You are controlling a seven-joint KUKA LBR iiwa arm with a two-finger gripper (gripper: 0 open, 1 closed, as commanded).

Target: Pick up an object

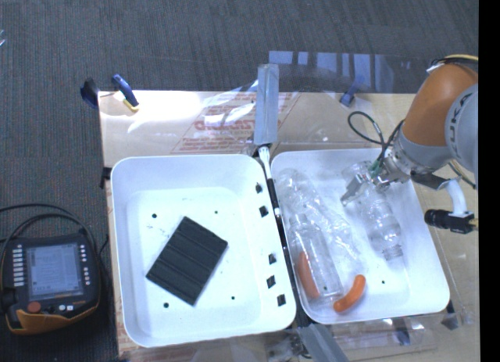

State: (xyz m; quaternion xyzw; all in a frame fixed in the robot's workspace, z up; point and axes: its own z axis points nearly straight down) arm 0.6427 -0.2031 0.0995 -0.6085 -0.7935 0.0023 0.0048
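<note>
My gripper (pixel 358 187) hangs over the upper middle of the right bin (pixel 434 274), the grey arm with its orange band reaching in from the right. It sits just above and between two clear plastic bottles: a long one (pixel 312 235) lying along the bin's left side and a smaller one (pixel 384 229) to its right. Two orange sausage-shaped pieces lie near the front, one (pixel 307 274) beside the long bottle and one (pixel 350 293) curved at the front. A black ribbed rectangular pad (pixel 187 260) lies flat in the left bin (pixel 125 196).
A grey metal bar (pixel 267 110) stands upright behind the gap between the bins. A teach pendant (pixel 48 274) rests on the floor at the left. A blue clamp (pixel 123 93) grips the bench's back left corner. A black cable loops by the wrist (pixel 367 127).
</note>
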